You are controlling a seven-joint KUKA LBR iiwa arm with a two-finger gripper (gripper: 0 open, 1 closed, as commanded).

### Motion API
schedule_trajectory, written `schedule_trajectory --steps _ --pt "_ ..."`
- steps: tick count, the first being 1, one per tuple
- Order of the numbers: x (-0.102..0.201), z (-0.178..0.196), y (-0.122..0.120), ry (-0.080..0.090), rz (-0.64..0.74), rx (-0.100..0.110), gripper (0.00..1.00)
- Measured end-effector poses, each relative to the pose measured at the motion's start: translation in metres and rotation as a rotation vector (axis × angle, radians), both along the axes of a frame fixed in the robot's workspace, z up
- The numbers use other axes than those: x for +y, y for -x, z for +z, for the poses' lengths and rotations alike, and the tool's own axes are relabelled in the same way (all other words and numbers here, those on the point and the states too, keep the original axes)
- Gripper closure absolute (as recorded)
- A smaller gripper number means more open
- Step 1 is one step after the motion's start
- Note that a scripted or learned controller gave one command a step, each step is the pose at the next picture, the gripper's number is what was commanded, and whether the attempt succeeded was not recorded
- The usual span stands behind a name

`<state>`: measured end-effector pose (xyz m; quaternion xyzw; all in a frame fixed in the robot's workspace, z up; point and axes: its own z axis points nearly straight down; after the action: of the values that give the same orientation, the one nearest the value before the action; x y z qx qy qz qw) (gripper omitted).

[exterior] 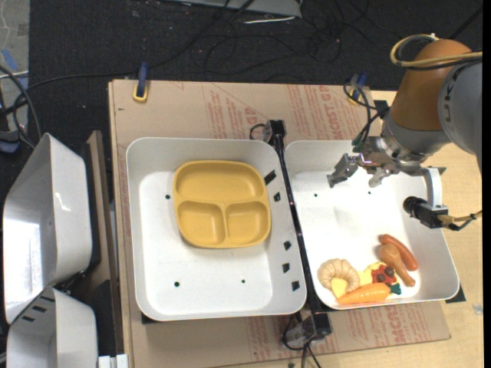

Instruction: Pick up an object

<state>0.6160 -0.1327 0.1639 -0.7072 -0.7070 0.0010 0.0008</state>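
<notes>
My gripper hangs over the far part of the right bin, its fingers spread open with nothing between them. At the bin's near right corner lies a cluster of toy food. It holds a reddish-brown sausage, an orange carrot, a beige croissant-like piece, a yellow piece and a small multicoloured piece. The gripper stands well behind the cluster and does not touch it. A yellow divided plate lies in the left bin.
Spare white bins are stacked off the bench at the left. A yellow clamp sits on the bench's far left edge. Cables run over the dark floor behind. A black divider separates the two bins.
</notes>
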Motion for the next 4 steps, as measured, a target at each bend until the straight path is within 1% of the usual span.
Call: schedule_trajectory --steps 1,2,3,4 --pt "-0.007 -0.049 -0.006 0.000 -0.001 0.001 0.00" --pt "-0.006 -0.073 -0.006 0.000 0.000 -0.001 0.00" --pt "-0.006 -0.061 -0.006 0.001 0.000 -0.004 1.00" --pt "-0.015 -0.007 -0.012 0.001 -0.001 -0.007 1.00"
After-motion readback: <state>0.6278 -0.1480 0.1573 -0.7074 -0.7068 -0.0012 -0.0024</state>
